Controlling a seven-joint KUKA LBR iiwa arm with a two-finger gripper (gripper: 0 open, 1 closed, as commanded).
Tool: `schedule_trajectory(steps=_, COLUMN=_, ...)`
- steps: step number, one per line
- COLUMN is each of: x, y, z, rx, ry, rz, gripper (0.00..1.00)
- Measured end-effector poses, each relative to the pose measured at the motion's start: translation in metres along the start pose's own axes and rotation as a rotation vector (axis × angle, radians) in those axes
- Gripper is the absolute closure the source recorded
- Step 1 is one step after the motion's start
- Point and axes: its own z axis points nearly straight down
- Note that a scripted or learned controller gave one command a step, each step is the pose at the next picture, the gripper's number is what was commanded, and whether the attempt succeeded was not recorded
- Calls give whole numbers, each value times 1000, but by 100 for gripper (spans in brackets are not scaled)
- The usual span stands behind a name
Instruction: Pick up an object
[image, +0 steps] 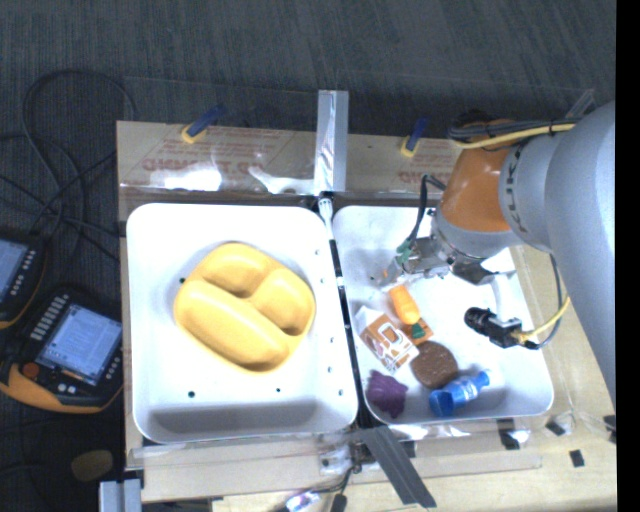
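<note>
My gripper (403, 264) hangs low in the right bin (530, 385), at its upper middle, under the orange-banded wrist (478, 205). Just below it lies a small orange carrot-shaped piece (403, 301), close to the gripper's tip; I cannot tell if they touch. Further down the bin lie an orange and white packet (389, 341), a brown round disc (434, 365), a purple lump (386, 392) and a small blue bottle (459, 392). A big yellow rounded object (243, 305) lies in the left bin (160, 400).
The grey arm (585, 200) comes in from the right over the right bin's far corner. A black connector on a yellow cable (493, 325) hangs over the right bin's right side. The divider (340, 300) between the bins runs just left of the small items.
</note>
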Motion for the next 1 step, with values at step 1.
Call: schedule_trajectory(steps=1, x=64, y=47, z=-81, rx=19, ry=3, rz=68, gripper=100)
